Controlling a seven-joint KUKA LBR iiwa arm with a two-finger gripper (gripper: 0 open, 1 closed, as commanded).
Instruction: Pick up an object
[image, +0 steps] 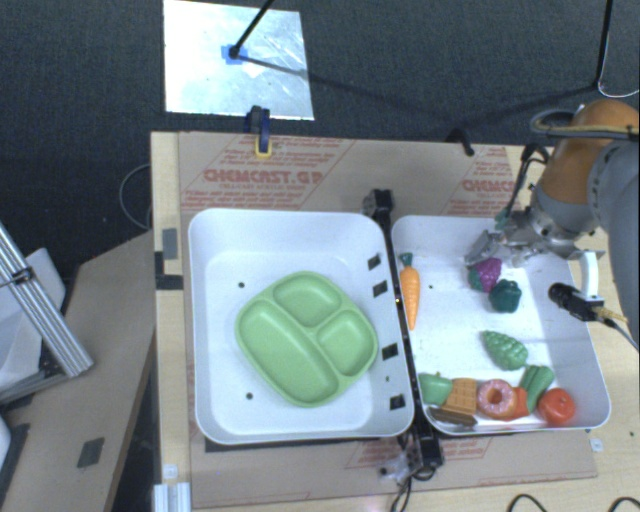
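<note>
Two white bins are sitting side by side on the bench, and we are looking down on both. In the left bin (215, 250) a green divided plate (306, 338) is lying flat, well apart from everything else. In the right bin (440, 240) we are seeing toy foods: an orange carrot (408, 289) lying along the left wall, a purple bunch of grapes (487, 272) near the upper middle with a dark green pepper (505, 295) just beside it, and a light green leafy piece (505, 349) lower down. Along the near wall a green piece (435, 386), a tan waffle-like piece (461, 398), a pink doughnut (497, 398), a green pod (537, 380) and a red tomato (557, 404) are crowding together, several of them touching.

We are watching the arm (580, 170) reaching in from the right over the far corner of the right bin, its orange band high and the wrist angling down and leftward. The gripper (497, 248) is hovering right at the grapes; whether it is released or clenched we cannot tell.
</note>
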